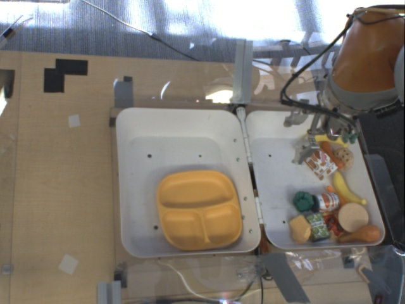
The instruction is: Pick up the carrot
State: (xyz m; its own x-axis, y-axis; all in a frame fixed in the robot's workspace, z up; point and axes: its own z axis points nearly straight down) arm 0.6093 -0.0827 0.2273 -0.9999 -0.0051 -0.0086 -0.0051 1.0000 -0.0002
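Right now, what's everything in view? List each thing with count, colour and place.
bins: 2, white, side by side on the bench
tray: 1, yellow, three compartments, left bin
carrot: 1, orange, right bin, top right, under the gripper
packet: 1, white and red, beside the carrot
banana: 1, yellow, right bin, right side
green-capped bottle: 1, lying down, right bin
other toy foods: several, mixed colours, right bin's bottom right corner
arm: 1, orange band, upper right
gripper: 1, over the carrot
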